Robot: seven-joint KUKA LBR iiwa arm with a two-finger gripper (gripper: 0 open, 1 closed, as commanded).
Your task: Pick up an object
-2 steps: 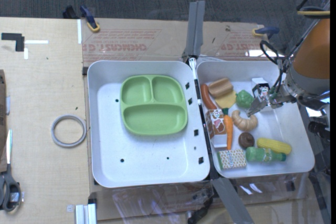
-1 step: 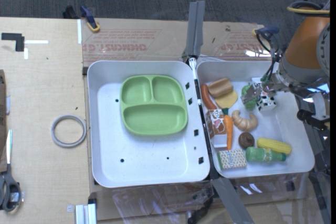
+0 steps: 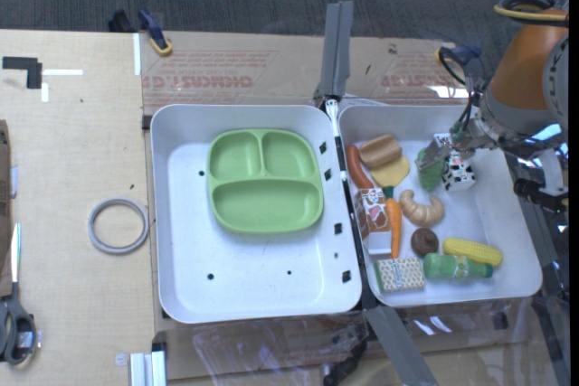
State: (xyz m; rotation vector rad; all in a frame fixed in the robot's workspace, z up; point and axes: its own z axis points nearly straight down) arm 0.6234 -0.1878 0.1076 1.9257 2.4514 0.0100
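Presently the arm (image 3: pixel 529 59) is seen reaching in from the right, over the far right corner of the right bin (image 3: pixel 516 280). The gripper (image 3: pixel 452 160) is lowered beside a small green item (image 3: pixel 432 165) and a black-and-white toy (image 3: pixel 460 176); whether anything is grasped cannot be told, since the tip is merged with those pieces. Toy food is crowded along this bin's left side: a hot dog (image 3: pixel 359 167), bread (image 3: pixel 380 147), a croissant (image 3: pixel 422 209), a carrot (image 3: pixel 394 221), corn (image 3: pixel 470 249). Loose crowding probably favours picking an outlying piece. A green divided plate (image 3: pixel 265 179) sits in the left bin (image 3: pixel 181 285), apparently untouched.
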